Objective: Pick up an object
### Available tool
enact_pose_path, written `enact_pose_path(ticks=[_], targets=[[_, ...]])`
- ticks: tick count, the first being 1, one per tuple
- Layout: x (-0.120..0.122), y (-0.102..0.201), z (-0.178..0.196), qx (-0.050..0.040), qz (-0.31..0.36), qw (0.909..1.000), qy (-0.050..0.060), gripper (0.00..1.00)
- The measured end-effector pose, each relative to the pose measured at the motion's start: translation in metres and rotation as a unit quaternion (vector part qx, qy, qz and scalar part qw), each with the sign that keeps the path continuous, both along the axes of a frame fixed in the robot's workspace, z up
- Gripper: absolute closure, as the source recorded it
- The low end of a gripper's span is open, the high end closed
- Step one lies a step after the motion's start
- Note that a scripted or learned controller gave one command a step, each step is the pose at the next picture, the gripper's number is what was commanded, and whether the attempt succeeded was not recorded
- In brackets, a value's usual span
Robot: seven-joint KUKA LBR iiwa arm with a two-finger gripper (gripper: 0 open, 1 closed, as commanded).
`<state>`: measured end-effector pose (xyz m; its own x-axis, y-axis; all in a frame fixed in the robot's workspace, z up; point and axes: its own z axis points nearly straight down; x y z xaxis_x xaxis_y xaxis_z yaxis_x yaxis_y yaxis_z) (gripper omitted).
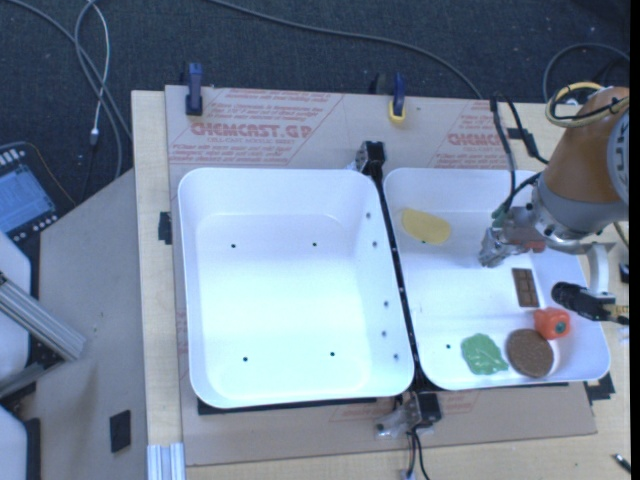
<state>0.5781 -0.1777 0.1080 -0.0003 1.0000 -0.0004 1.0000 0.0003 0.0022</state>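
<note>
In the right bin (440, 363) lie a yellow piece (427, 227) near the far left corner, and along the near side a green lump (483, 354), a brown disc (529, 353), an orange object (551, 323) and a small brown block (523, 287). The gripper (497, 250) hangs low between yellow piece and block, holding nothing I can see; I cannot tell how its fingers stand. The left bin (190, 268) sits beside it on the worktop (150, 168).
</note>
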Motion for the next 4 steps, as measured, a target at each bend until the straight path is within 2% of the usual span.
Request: enact_pose_path(ticks=[3,4], targets=[[0.0,0.0,0.125,-0.0002,0.0,1.0,-0.001,1.0],[0.002,0.055,0.114,0.0009,0.002,1.0,0.001,1.0]])
